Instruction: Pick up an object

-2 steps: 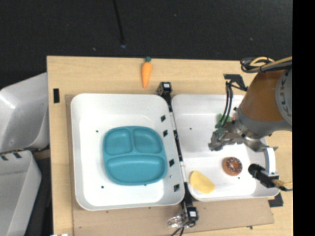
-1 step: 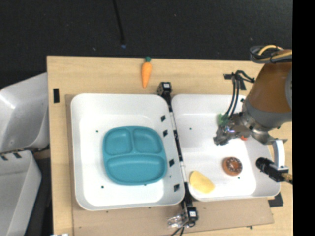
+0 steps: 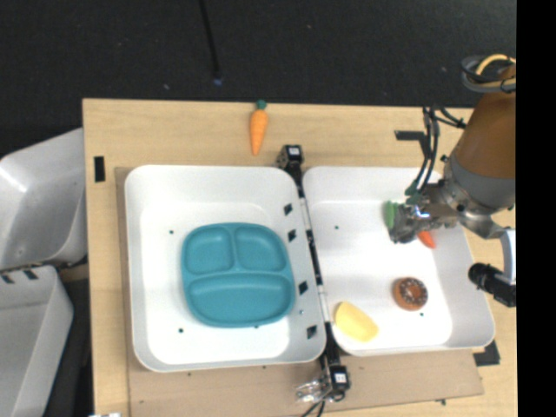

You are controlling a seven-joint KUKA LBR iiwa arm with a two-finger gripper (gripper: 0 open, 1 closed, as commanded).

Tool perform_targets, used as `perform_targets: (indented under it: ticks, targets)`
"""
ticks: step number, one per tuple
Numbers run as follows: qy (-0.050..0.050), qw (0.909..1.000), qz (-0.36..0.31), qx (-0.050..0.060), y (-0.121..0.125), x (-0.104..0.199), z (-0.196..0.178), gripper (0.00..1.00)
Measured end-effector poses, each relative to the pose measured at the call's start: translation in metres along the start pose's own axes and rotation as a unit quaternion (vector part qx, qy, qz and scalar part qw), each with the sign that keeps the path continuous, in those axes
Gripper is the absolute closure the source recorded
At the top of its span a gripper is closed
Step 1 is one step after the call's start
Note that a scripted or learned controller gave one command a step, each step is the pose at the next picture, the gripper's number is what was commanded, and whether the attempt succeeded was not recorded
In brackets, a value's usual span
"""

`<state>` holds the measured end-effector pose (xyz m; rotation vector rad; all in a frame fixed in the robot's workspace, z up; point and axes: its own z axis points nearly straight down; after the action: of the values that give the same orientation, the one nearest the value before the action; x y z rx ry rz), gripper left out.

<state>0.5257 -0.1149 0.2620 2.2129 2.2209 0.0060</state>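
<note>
My gripper (image 3: 407,227) hangs low over the upper right part of the right bin (image 3: 365,198). Directly under and beside it lies a small toy with a green end (image 3: 393,210) and an orange-red end (image 3: 426,240), mostly covered by the gripper. A brown chocolate doughnut (image 3: 410,293) rests lower in the same bin, apart from the gripper. At that bin's front left corner sits a yellow lemon-shaped piece (image 3: 355,321).
The left bin (image 3: 148,198) holds a teal divided plate (image 3: 237,274). An orange toy carrot (image 3: 258,128) lies on the wooden bench behind the bins. Black clips (image 3: 291,155) line the seam between the bins.
</note>
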Motion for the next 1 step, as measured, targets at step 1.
perform_targets:
  ticks: [1]
  targets:
    - [0.001, 1.0000, -0.002, 0.002, 0.0246, 0.0518, -0.0041, 1.00]
